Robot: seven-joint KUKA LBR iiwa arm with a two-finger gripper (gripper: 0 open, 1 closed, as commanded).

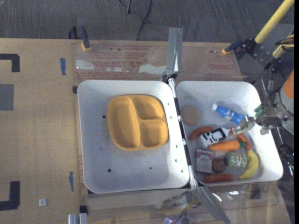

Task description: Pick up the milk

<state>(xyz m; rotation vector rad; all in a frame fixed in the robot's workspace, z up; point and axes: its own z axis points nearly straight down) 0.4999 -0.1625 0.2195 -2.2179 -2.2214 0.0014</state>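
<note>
**Milk carton, right bin, among mixed play food**

Milk carton: small, white with black cow-patch markings, lying on its side near the middle of the right bin. Touching or just beside a reddish sausage on its left and an orange carrot below it.

Also in the right bin: blue bottle with white cap up and right of the carton; round tan disc near the left wall; maroon packet; dark round piece; green-labelled can; yellow banana; second red sausage along the near wall.

Left bin: yellow three-compartment tray, set toward the far side.

End effector: over the right edge of the right bin, right of the carton and apart from it, nothing visibly between the fingers; open or closed cannot be told at this size.

Surface: light wood with blue tape marks.
</note>
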